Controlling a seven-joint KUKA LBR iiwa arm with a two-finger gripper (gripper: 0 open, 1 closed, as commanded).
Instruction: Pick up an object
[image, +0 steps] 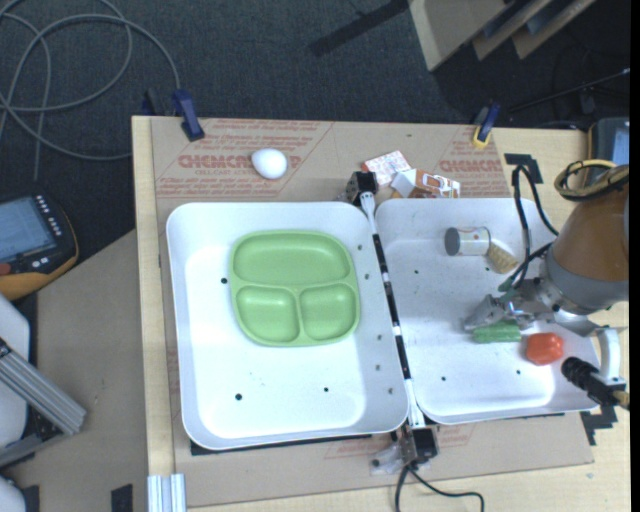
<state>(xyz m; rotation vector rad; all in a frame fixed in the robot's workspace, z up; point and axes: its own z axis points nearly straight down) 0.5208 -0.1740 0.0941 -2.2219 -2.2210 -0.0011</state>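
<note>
Two shallow white bins sit side by side on a tan cardboard sheet. The left white bin (200, 380) holds a pale green plastic plate with three sections (295, 287). The right white bin (440, 385) holds the small things: a grey and white tube lying on its side (466, 241), a tan cork-like piece (502, 259) just beside it, a flat green stick-shaped toy (497, 334) and a round red-orange ball (544, 348).

I think the arm is at the reaching step. The metal two-finger gripper (492, 317) is low in the right middle of the picture, right over the green stick. I cannot tell if its fingers are spread or pressed together, and I cannot see anything pinched between them. Next it would need to close on the green stick and lift straight up, not bumping the red ball close by.

Above the bins, on the cardboard, lie a white egg-shaped thing (269, 162) and some small crumpled boxes (412, 180). Blue clamps (186, 113) hold the top edge. Dark carpet with a grey cable (60, 60) shows in the upper left.
</note>
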